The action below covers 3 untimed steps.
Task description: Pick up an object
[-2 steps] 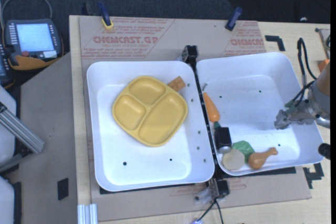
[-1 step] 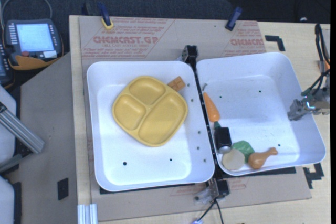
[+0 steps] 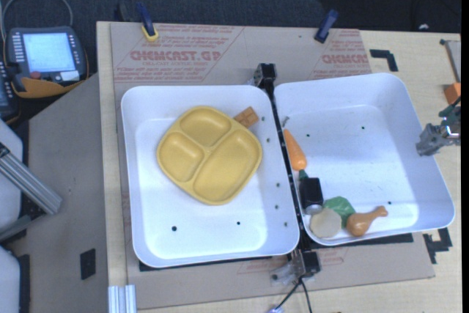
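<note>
My bench point(image 3: 110, 157) fills most of the frame, its pale wooden top covered by a brown cardboard sheet point(image 3: 227, 51) printed with red lettering and held at the upper edge by a yellow-tipped clamp point(image 3: 149, 27) at upper left and a blue clamp point(image 3: 325, 24) at upper right. On the cardboard sit two shallow white bins side by side, touching along the middle of the frame: the left bin point(image 3: 146, 223) and the right bin point(image 3: 366, 95).

A teach pendant point(image 3: 47, 55) lies left of the bench point(image 3: 110, 157).
</note>
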Motion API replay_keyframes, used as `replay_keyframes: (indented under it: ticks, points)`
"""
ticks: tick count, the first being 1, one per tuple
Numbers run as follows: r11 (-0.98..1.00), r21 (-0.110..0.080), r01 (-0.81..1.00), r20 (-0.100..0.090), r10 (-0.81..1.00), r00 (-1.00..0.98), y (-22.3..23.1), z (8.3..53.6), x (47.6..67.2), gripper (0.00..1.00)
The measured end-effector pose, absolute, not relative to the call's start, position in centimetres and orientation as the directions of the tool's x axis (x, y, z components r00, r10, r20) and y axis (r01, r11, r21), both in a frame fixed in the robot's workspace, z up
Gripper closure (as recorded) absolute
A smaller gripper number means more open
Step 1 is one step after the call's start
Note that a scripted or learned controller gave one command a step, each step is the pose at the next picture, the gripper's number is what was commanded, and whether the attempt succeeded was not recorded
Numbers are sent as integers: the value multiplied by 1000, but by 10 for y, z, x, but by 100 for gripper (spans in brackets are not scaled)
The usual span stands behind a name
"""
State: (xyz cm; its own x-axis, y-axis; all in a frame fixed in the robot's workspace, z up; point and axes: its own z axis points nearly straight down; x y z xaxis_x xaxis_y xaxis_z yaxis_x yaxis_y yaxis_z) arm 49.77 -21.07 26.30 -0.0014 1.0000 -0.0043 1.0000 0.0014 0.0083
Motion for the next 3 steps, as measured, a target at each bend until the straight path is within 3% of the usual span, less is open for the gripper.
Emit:
replay_keyframes:
  ticks: [1, 3]
  points:
    - [1, 1, 1000, 0, 1000, -1, -157, 260, 513, 100]
    - [5, -2, 1000, 2, 1000, -5, -38, 256, 514, 100]
